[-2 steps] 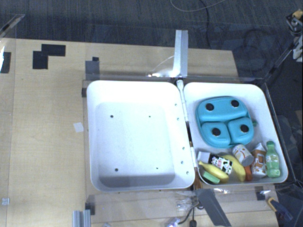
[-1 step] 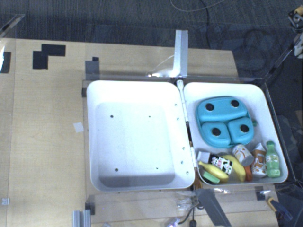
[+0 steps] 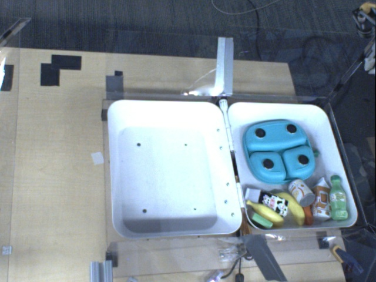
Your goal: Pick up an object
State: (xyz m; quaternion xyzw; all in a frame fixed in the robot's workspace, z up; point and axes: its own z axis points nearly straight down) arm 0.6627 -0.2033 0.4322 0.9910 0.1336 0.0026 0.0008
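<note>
The right bin (image 3: 326,117) holds a large blue plastic tray (image 3: 277,150) with three round dark holes, lying in its upper half. Along its front edge sit several small items: a yellow banana (image 3: 292,207), a green and yellow piece (image 3: 262,215), a black and white dotted box (image 3: 273,202), a small can (image 3: 299,190), an orange carton (image 3: 321,200) and a green bottle (image 3: 337,198). The left bin (image 3: 167,166) is a bare white tub.
A metal post (image 3: 225,66) stands upright behind the seam between the bins. Black markers (image 3: 59,68) lie on the wooden bench at the far left. Cables (image 3: 247,2) trail across the dark floor behind.
</note>
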